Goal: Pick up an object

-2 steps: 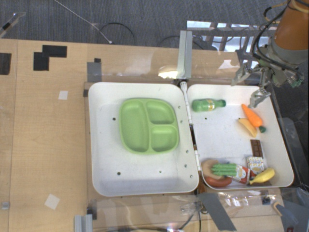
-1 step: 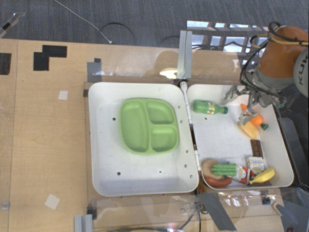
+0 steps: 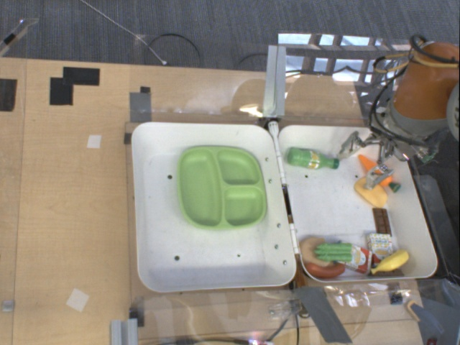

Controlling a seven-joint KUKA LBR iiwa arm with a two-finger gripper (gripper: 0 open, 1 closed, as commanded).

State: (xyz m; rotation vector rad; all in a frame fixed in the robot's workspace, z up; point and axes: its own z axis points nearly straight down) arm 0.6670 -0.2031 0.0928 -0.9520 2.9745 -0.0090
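My gripper [image 3: 367,155] hangs over the far right part of the right bin [image 3: 323,207], below the arm's orange band [image 3: 429,77]. Its fingers stand open, one finger [image 3: 350,144] to the left and the other just above a small orange carrot-like piece [image 3: 366,162]. Nothing sits between them. A yellow wedge [image 3: 371,192] lies right in front of the gripper. To its left a green bottle [image 3: 311,159] lies on its side. At the bin's near edge are a yellow banana [image 3: 392,261], a brown bar [image 3: 382,223], a green bundle [image 3: 336,252] on a bun-like thing [image 3: 320,267], and a small packet [image 3: 381,244].
The left bin [image 3: 158,250] holds a light green divided plate [image 3: 220,187]. A metal divider post [image 3: 274,85] rises behind the seam between the bins. Cables and a metal frame [image 3: 338,52] stand behind the right bin. Wooden bench [image 3: 65,207] spreads to the left.
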